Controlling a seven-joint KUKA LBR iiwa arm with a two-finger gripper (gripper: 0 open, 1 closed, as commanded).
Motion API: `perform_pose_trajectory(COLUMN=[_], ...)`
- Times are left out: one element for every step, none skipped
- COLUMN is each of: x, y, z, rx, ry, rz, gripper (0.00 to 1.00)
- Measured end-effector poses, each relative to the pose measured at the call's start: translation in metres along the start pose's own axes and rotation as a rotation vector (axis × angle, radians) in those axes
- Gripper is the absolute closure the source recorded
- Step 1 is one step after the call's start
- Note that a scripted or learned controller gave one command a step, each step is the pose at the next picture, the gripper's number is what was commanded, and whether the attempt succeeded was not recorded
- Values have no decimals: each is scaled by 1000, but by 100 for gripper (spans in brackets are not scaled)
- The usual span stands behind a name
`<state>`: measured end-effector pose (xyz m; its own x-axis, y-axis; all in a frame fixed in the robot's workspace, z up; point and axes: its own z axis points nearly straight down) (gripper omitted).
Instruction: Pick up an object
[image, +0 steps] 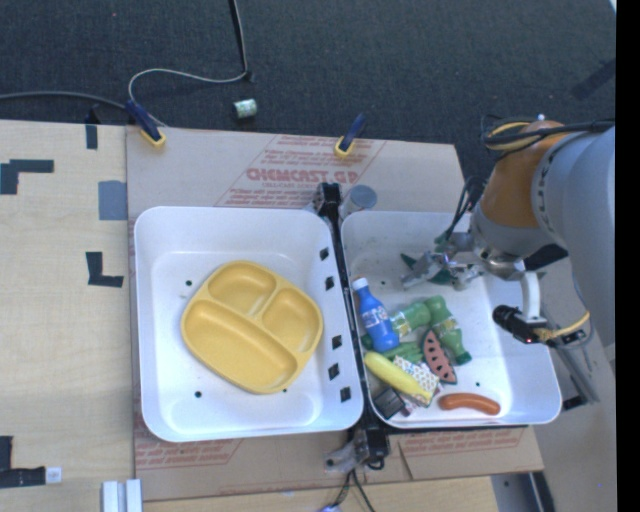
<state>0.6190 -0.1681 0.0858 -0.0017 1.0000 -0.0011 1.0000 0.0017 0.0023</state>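
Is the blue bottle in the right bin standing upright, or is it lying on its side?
Lying down. The blue bottle shows its full length along the floor of the right bin, white cap pointing toward the far edge.

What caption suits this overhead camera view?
Gripper hovers over toy-filled right bin; yellow tray fills left bin.

Showing smooth, glossy white plastic in both bins (160, 330), with a yellow divided plate (252, 325) of matt-looking plastic lying in the left one. Looking glossy too along the right bin's front edge: the blue bottle (374, 318), yellow banana (392, 374) and orange-red sausage (469, 403). Lying dull and papery beneath, brown printed cardboard (200, 175).
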Motion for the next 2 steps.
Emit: perform_pose_trajectory(x=[0, 0], y=[0, 0], z=[-11, -10], rx=[-1, -1], ry=[-1, -1], rz=[0, 0], gripper=[100, 0])
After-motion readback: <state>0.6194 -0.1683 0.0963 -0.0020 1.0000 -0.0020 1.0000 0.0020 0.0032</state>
